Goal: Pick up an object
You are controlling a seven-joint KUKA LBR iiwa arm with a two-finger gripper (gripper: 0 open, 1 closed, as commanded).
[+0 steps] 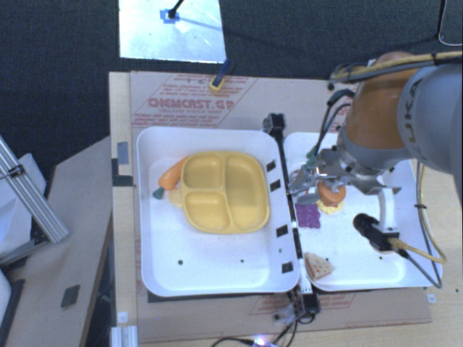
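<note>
The two-finger gripper [307, 181], its state impossible to tell, hangs just above-left of the small purple toy [308, 216] in the right white bin [362, 277].

A single fixed camera looks down at a slant on the surface [181, 306], taking in both white bins: the left bin [155, 266] toward nine o'clock, the right bin [362, 270] toward three. The arm [405, 114] enters from three o'clock. The height seems moderate, though that is hard to judge.
</note>
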